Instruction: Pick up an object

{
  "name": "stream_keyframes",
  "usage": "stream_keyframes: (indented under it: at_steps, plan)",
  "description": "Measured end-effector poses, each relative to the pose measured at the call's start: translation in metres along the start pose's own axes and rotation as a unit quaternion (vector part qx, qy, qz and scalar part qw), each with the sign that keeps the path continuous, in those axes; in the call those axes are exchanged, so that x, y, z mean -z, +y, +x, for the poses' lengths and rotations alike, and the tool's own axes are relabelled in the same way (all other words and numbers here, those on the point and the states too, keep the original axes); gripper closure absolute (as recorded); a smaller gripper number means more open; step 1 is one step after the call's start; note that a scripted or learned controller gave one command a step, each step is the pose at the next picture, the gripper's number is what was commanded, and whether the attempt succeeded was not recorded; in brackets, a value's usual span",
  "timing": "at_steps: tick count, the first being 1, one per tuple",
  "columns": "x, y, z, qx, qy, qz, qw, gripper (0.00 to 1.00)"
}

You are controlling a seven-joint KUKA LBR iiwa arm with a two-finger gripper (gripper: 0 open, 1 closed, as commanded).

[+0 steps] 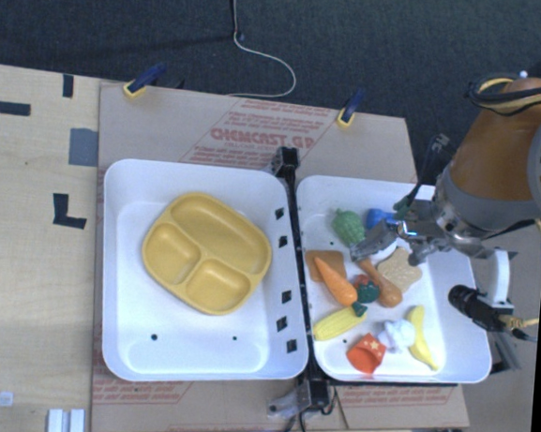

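Note:
The right bin (pixel 469 364) holds several toy foods: a green leafy piece (pixel 349 227), a blue item (pixel 379 217), an orange carrot (pixel 334 278), a brown sausage (pixel 383 282), a toast slice (pixel 402 272), a yellow corn cob (pixel 336 324), a red piece (pixel 367 353), a small white item (pixel 394 334) and a banana (pixel 425 340). My gripper (pixel 400 245) hangs over the middle of this bin, just above the toast and sausage, right of the green piece. Its fingers are spread, with nothing held between them.
The left bin (pixel 114 338) holds a yellow divided plate (pixel 208 252). A black divider rail (pixel 290 259) runs between the bins. The orange-banded arm (pixel 502 155) covers the right bin's far right corner. A black fitting (pixel 477 307) juts out at the bin's right rim.

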State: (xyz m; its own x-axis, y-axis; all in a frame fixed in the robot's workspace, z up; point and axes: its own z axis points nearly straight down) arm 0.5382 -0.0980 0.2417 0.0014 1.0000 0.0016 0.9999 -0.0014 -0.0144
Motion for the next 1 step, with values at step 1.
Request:
stream_keyframes:
  at_steps: [1]
  plan:
    - [0.0055,0.0021,0.0002,0.001,-0.001,-0.006,1.0,0.0]
